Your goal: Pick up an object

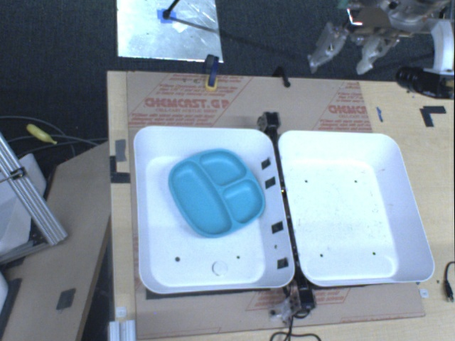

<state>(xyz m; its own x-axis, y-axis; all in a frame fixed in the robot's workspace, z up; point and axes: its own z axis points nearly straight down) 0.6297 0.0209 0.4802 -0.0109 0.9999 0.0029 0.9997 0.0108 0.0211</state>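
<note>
On the bench (341,105), two white bins were set side by side. A blue plate (215,192) with three parts was seen lying flat in the left bin (153,261), near its middle. High above the far edge of the right bin (412,254), the gripper (345,54) was held up, its two fingers spread wide apart with nothing between them.

Robotics lab: bench (398,112) with taped cardboard sheet (242,98), aluminium framing (28,197), loose cables (64,142).
</note>
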